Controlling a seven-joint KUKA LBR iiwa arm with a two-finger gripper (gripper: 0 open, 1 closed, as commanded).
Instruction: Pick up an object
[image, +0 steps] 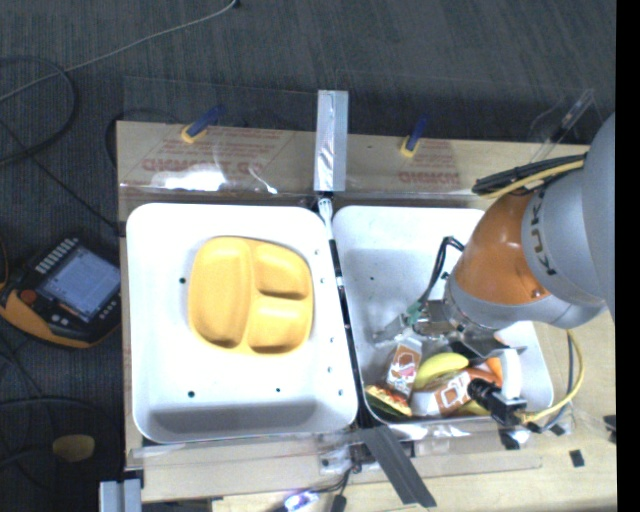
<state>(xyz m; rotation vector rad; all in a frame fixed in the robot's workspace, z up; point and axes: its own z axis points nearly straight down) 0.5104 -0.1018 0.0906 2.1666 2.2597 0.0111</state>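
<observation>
In the right bin (385, 255) a heap of small things lies against the near wall. It includes a red and white snack packet (403, 368), a yellow banana-shaped piece (441, 369), an orange and white packet (452, 396) and a dark green piece (385, 402). My gripper (428, 320) reaches down from the grey and orange wrist (500, 270) and sits just above the heap's far edge, close to the snack packet. The wrist hides the right part of the bin. I see nothing lifted off the bin floor.
The left bin (160, 400) holds a yellow divided tray (250, 293). A raised divider (338, 300) separates the two bins. The far half of the right bin's floor is bare white. A handheld pendant (65, 290) lies on the floor at the left.
</observation>
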